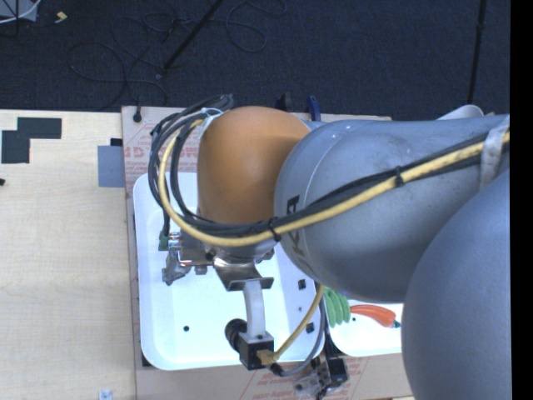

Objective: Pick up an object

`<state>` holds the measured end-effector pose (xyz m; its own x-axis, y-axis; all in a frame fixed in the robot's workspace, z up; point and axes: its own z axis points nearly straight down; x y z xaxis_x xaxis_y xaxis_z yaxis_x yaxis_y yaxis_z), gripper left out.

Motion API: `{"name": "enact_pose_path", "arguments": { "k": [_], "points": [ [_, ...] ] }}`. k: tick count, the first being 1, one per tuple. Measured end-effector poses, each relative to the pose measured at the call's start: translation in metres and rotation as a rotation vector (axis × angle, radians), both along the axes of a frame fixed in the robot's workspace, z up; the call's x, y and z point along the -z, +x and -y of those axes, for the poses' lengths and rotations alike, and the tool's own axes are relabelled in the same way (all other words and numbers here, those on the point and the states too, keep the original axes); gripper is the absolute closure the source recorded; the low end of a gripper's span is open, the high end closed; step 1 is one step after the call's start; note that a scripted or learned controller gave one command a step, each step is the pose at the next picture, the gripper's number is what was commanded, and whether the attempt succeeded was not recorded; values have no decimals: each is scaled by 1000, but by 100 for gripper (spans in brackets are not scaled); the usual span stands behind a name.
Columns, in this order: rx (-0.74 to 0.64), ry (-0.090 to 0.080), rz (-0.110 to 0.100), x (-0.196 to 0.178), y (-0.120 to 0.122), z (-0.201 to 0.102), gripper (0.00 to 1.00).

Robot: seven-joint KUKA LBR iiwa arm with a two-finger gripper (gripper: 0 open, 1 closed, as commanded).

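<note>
The camera view looks down at a slant on a pale wooden table. The grey arm reaches in from the right and covers much of the scene. Its orange band sits above the wrist, with black and yellow cables looping around it.

The claw hangs low over the left-hand bin, near that bin's left wall. It shows as a cluster of metal parts under the wrist. Whether it is released or clenched cannot be told from this angle, and nothing can be seen held in it.

Little of the right-hand bin shows, just a white strip below the arm. In that strip lies an orange and green object, its green part towards the left and its orange part pointing right. It lies well apart from the claw, with the arm's bulk above it.

Both bins rest on a brown board with red print. Flat black shapes and a grey square lie on the table to the left. Beyond the table, thin cords trail across a dark floor.
</note>
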<state>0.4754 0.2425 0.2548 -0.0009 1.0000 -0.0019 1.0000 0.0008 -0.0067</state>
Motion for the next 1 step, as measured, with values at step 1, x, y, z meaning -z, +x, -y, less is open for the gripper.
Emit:
{"name": "enact_pose_path", "arguments": {
  "k": [1],
  "points": [
    [0,0,0,0,0,0,0]
  ]
}}
